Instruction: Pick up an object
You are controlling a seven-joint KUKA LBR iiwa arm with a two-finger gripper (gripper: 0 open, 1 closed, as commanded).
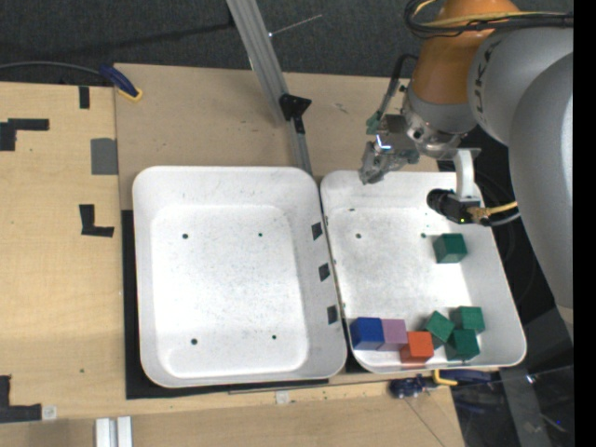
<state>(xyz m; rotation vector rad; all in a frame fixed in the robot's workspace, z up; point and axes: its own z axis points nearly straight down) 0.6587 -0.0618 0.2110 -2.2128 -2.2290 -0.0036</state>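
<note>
Over the far edge of the right bin (pixel 503 291) hangs my end effector (pixel 375 171); I cannot tell its state. Near me lies a green block (pixel 450 248), other blocks (pixel 416 334) farther off.

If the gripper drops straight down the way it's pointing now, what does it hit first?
Most likely bare floor at the far corner of the right bin, or its rim. The gripper hangs over that corner, well clear of the lone green block. Depth is hard to judge from this slant.

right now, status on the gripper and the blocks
Gripper above right bin's far-left corner, holding nothing visible. Blocks untouched: lone green block, cluster at near edge. Nothing blocking.
</note>
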